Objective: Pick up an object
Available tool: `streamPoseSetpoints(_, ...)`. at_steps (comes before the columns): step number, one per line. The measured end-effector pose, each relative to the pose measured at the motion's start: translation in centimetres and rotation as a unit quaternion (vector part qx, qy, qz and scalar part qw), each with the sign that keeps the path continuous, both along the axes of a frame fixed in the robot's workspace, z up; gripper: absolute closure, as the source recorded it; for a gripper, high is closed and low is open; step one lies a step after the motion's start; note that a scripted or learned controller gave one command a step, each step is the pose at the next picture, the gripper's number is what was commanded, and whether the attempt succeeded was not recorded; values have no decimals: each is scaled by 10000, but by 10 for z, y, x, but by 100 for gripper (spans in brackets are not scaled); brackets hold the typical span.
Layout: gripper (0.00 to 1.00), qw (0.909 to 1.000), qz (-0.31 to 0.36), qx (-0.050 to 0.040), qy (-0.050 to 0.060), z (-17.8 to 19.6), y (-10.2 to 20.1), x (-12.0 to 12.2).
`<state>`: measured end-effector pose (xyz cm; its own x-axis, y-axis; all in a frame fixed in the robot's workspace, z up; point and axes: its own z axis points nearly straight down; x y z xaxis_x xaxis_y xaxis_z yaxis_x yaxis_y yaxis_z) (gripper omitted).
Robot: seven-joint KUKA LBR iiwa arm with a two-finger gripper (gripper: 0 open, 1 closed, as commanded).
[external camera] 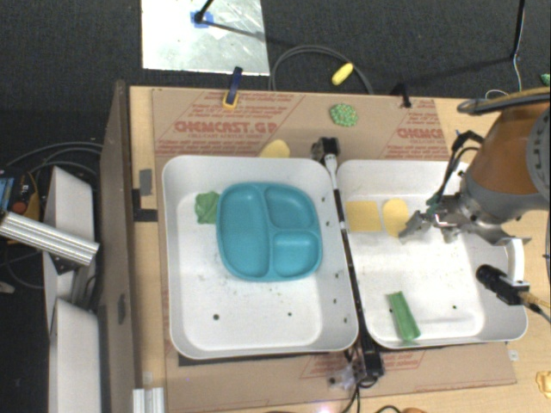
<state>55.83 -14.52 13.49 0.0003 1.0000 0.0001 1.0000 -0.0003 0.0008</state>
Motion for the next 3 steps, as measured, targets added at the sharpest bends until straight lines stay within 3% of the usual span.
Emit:
streamPoseSetpoints(1,0,10000,3,19,41,-25,43,-75)
streamPoseSetpoints(2,0,10000,4,4,12,-52,45,-72)
streamPoseSetpoints(3,0,10000,-7,-34,-48,-15,-30,-9)
